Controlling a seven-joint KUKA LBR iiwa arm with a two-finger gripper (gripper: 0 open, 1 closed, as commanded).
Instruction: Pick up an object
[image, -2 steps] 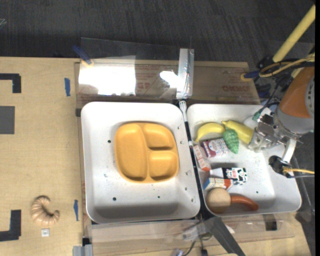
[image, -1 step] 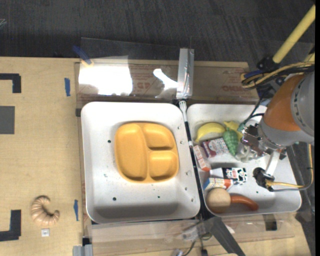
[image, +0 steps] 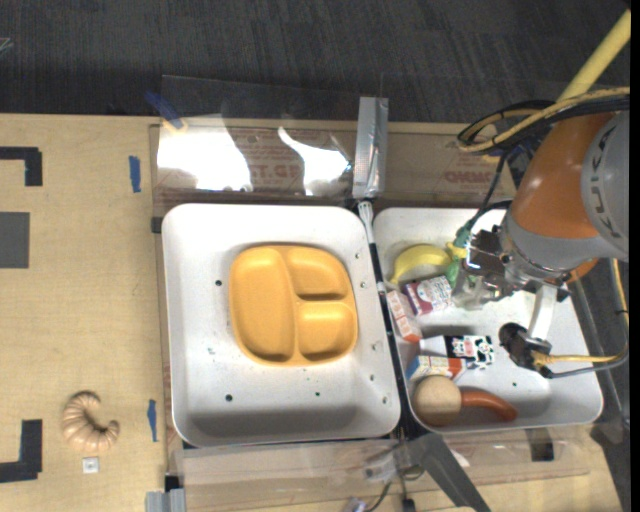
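Over the right bin (image: 575, 395), the arm's pincer (image: 478, 285) hangs low among clutter; whether it is apart or together, cannot tell, since the wrist hides it. Just left of it lies a banana (image: 420, 261), long axis running left-right, partly covered by a small carton (image: 430, 294). Nearer: a black-and-white box (image: 470, 348), a tan ball (image: 436, 397), a red sausage (image: 488, 404). Left bin (image: 200, 400) holds a yellow divided tray (image: 293, 303). A curled shell-like toy (image: 90, 420) rests on the tabletop (image: 70, 300), far left.
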